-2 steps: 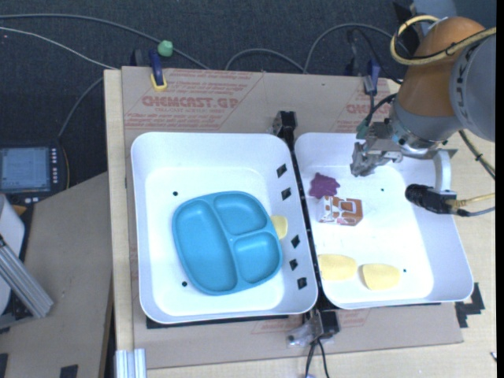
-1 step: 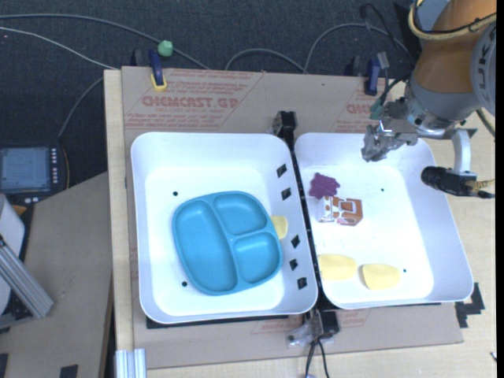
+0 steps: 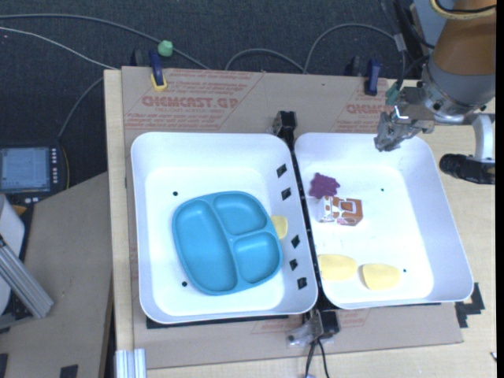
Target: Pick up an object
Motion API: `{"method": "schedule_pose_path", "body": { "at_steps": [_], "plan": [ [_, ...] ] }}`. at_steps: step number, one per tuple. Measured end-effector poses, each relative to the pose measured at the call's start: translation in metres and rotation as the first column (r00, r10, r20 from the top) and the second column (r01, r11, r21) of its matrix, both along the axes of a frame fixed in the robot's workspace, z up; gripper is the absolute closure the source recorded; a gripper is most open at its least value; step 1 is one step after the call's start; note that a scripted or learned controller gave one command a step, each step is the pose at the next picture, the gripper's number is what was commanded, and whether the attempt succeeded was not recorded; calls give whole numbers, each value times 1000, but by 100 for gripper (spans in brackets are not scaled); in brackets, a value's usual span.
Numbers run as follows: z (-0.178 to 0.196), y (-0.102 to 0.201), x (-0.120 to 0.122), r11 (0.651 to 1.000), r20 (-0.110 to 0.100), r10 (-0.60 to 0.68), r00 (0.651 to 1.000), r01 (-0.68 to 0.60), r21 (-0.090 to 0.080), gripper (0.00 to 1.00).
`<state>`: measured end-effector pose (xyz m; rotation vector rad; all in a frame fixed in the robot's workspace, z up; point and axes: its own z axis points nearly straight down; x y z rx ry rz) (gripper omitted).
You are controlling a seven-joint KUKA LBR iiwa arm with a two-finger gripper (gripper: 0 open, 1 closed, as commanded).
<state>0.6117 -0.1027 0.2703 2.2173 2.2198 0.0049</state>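
Nothing is picked up yet — every object lies in a bin, and the whole grasp is left to do. The gripper [image 3: 388, 138] hangs at the far right corner of the right bin [image 3: 441, 219], over its upper rim, and carries nothing; whether it is released or clenched I cannot tell from this slant.

Taking the orange-and-white block [image 3: 343, 210] near the middle of the right bin as landmark: a purple crumpled piece [image 3: 323, 185] sits just behind it, toward the divider, and two pale yellow pieces [image 3: 337, 267] [image 3: 379, 276] lie in front of it by the near wall. The gripper stands well behind and to the right of the block, apart from all of these.

Left of the block, across the divider, a blue divided plate [image 3: 227, 241] fills much of the left bin [image 3: 150, 211], with a small yellow piece [image 3: 279, 227] at the plate's right edge.

My judgement — the purple piece is the nearest candidate.
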Motion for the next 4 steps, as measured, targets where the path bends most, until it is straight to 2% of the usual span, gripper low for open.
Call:
{"method": "schedule_pose_path", "body": {
  "at_steps": [1, 2, 3, 4],
  "plan": [
    [22, 0, 1, 1000, -2, 0, 1000, 0, 0, 100],
    [17, 49, 8, 1000, -5, 4, 1000, -4, 1, 100],
    [1, 109, 17, 1000, -8, 5, 1000, -5, 3, 100],
    [-23, 156, 35, 1000, -6, 4, 1000, -4, 2, 100]
  ]
}}
